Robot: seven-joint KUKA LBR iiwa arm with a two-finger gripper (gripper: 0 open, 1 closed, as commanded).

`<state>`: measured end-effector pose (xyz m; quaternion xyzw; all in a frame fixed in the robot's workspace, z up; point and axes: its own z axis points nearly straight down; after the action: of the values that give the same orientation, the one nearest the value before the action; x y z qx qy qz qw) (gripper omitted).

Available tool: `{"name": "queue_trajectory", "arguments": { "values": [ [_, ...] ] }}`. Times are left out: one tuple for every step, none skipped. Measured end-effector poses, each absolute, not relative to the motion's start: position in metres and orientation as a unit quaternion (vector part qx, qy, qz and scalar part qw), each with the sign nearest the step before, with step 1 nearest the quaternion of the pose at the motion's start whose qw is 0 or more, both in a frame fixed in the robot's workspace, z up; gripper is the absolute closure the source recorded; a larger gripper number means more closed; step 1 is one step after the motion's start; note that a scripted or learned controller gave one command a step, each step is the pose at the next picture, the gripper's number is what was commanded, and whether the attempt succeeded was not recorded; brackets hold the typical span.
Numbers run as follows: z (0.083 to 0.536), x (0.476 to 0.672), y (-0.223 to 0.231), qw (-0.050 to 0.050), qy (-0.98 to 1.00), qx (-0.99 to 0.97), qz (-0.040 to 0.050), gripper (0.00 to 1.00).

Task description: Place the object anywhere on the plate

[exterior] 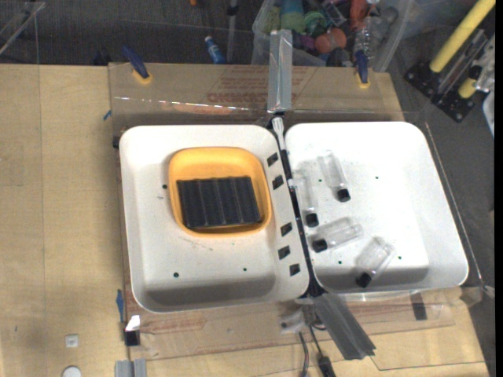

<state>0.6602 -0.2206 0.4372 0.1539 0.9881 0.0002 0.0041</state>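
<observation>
Two shallow white bins sit side by side on the tabletop [55,210], meeting at a central ridge. That keeps the goal and the loose stock apart, one compartment each.

In the left bin [145,210], an orange-yellow plate [216,157] lies flat, slightly far of the bin's middle. A dark ribbed slab [218,201] rests on it, lying flat within the rim and square to the plate's edges. Nothing touches it or holds it down. If this slab is the object meant, the task reads as complete, since any spot on the plate counts.

The right bin [409,171] holds several clear vials with black caps, all on their sides. One [334,177] lies toward the far side, another [336,234] near the middle, and a third [373,256] toward the near edge. A fourth [305,203] lies close against the central ridge, though it is too faint to make out well. Being round and toppled, they have likely settled wherever they rolled to, so they point in different directions. The one by the ridge would probably be awkward to reach.

Whether the pincer is apart or together I cannot tell.
</observation>
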Motion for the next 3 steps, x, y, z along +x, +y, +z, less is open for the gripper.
{"name": "queue_trajectory", "arguments": {
  "values": [
    [0.437,0.661,-0.22,0.004,0.995,0.102,-0.0001,1.0],
    [0.422,0.661,-0.22,0.002,0.998,0.068,0.0004,1.0],
    [0.437,0.662,-0.221,0.005,1.0,-0.017,-0.0006,1.0]
  ]
}}
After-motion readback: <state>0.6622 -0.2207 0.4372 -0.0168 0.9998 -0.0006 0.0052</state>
